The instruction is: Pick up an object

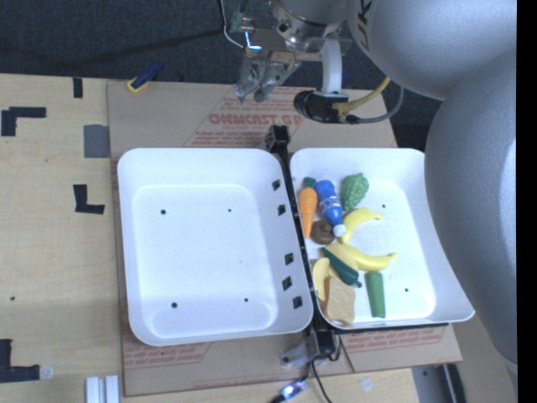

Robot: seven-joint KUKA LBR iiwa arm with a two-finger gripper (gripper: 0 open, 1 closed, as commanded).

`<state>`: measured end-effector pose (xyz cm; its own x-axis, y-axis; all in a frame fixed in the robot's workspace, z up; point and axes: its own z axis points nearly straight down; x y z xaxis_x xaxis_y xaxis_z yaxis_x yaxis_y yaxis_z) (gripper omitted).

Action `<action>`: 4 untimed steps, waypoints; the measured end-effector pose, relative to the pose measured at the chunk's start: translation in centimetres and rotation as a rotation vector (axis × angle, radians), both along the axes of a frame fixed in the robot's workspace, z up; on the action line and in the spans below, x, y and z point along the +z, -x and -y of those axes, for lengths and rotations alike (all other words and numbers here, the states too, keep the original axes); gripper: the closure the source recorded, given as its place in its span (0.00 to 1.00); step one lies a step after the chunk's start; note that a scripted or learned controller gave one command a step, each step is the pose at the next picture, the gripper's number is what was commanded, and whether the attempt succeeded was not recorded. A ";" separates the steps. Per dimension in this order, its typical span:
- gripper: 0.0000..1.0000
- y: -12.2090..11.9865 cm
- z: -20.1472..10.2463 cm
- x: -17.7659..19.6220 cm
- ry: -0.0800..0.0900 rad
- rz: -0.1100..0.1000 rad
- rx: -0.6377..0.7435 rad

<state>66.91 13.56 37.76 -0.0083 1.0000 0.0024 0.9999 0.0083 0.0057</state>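
Note:
My gripper (258,82) hangs high at the back, over the cardboard beyond the two bins, with nothing seen in it. The objects lie clustered in the left half of the right bin (419,225): an orange carrot (308,211), a blue bottle (329,201), a bumpy green fruit (354,190), two yellow bananas (361,221) (362,258), a brown round piece (322,232), a dark green cucumber (375,294) and a tan slice (341,301). The gripper is well behind and to the left of this cluster.
The left bin (138,225) sits beside the right one, joined along a black-clipped divider (288,225). Both rest on a cardboard sheet (168,124). A blue and yellow tool (144,76) lies at the back left. The arm's big grey body (478,141) looms over the right side.

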 end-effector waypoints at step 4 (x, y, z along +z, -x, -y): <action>1.00 0.8 -0.6 15.7 0.004 -0.007 -0.010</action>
<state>66.06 14.16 53.44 0.0014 1.0000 -0.0017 1.0000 -0.0014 -0.0014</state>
